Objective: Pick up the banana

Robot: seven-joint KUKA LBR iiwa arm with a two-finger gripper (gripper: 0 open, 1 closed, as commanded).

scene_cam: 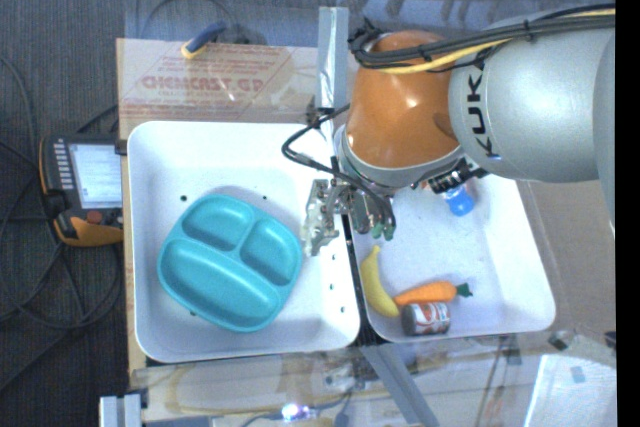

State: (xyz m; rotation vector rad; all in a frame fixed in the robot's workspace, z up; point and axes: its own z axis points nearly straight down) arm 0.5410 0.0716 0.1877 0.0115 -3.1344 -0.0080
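Note:
A yellow banana (375, 283) lies in the right bin (520, 275) near its left wall, running from upper left to lower right. Its lower end touches an orange carrot (430, 293) and a small can (426, 318). My gripper (345, 220) hangs above the divide between the two bins, just up and left of the banana's top end. Nothing shows between its fingers. The arm's orange band and grey body cover the upper part of the right bin.
A teal divided plate (232, 261) lies in the left bin (160, 155). A blue object (460, 202) peeks out under the arm in the right bin. A cardboard sheet (215, 85) lies behind the left bin, and a handheld pendant (85, 185) sits to its left.

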